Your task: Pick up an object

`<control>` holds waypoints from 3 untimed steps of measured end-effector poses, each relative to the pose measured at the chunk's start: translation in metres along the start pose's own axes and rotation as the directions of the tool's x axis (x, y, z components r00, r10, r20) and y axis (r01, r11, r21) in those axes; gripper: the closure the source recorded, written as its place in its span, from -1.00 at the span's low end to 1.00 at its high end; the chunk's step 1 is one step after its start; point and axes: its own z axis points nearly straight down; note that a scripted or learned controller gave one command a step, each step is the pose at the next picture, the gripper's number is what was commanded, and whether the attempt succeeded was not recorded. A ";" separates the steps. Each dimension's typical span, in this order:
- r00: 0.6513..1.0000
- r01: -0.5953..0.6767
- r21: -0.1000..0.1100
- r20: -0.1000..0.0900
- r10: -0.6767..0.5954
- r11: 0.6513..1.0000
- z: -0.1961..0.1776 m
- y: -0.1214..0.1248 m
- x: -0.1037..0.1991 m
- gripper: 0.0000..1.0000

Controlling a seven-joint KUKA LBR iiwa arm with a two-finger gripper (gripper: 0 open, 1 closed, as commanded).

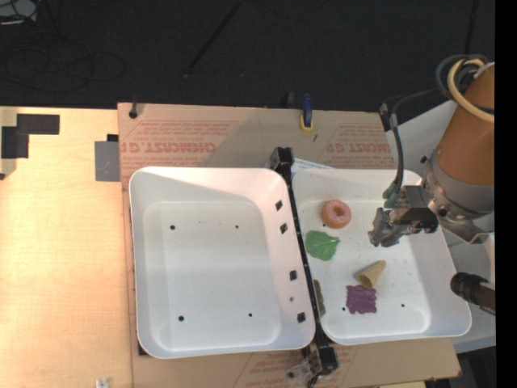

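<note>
From where the fixed camera is looking down, the grey arm with its orange band point(483, 95) is reaching in from the right and hanging its tool point(388, 231) over the right bin point(440, 314), low above the white floor near the bin's middle-right. Nothing is sitting between the tool's dark fingers, and from this slant I cannot tell whether they are spread or pressed together; they are reading as one dark clump. Four small things are lying in that bin, any of which could be the object to pick. A pink doughnut point(336, 213) is resting toward the bin's far side, up and to the left of the tool and near it. A green leaf-shaped piece point(321, 245) is lying close to the divider, straight out to the tool's left and further off. A tan cone point(371, 274) is lying on its side just below the tool, its long axis slanting from lower left to upper right, the wider end pointing up toward the tool. A purple lump point(361, 299) is sitting just beyond the cone, toward the near rim. I would judge the cone the nearest target: it is lying just toward the camera from the fingertips, so a short shift that way and a drop would be bringing the tool onto it. The left bin point(161, 208) is sitting alongside on the counter point(56, 257).
</note>
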 end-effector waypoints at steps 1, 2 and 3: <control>1.000 0.000 -0.002 0.000 0.000 1.000 -0.038 0.004 -0.002 1.00; 1.000 -0.004 0.015 -0.001 0.004 1.000 0.085 0.007 -0.028 1.00; 1.000 -0.008 0.007 0.000 0.008 1.000 0.117 -0.002 -0.105 1.00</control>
